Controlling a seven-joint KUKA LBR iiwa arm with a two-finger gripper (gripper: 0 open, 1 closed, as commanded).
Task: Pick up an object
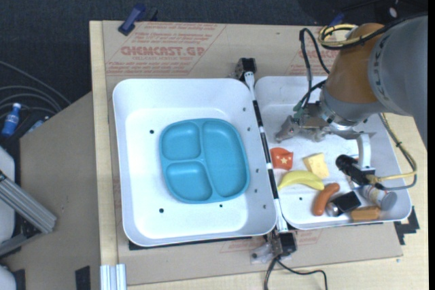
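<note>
**Right bin, tool up at the far end**

The sausage sits nearest, long axis tilted near-left to far-right. The banana lies just beyond it, left to right, then the red piece and the cheese wedge. The tool is farther still, over the right bin; can't tell if it's gripping anything.

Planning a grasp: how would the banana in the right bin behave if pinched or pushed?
The banana looks like smooth plastic, so probably light, stiff and slippery. Its curve may make it spin when pushed, nudging the sausage beside it.
</note>
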